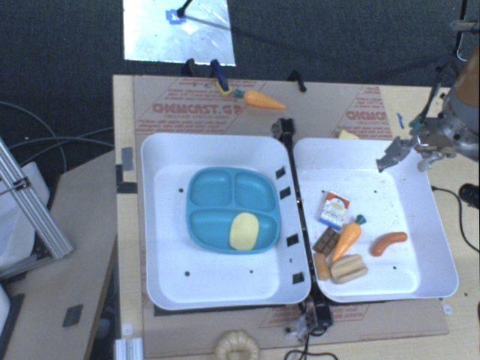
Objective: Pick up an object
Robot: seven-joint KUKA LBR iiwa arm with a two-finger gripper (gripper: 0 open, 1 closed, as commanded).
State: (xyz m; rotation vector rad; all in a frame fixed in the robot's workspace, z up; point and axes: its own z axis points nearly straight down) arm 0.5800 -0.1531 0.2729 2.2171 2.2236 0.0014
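Tool [406, 154] hangs w/ fingers spread, nothing between them, over right bin's [431, 276] upper right corner. We see carrot [346, 241], sausage [388, 242], carton [334, 209] lower in that bin; plate [232, 208] w/ yellow piece [244, 231] in left bin [161, 223].

The arm [466, 103] is cut off by the right edge; the end effector [409, 156] is blurred.

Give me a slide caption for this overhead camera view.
Gripper open above the right bin of toy food; blue plate in left bin.
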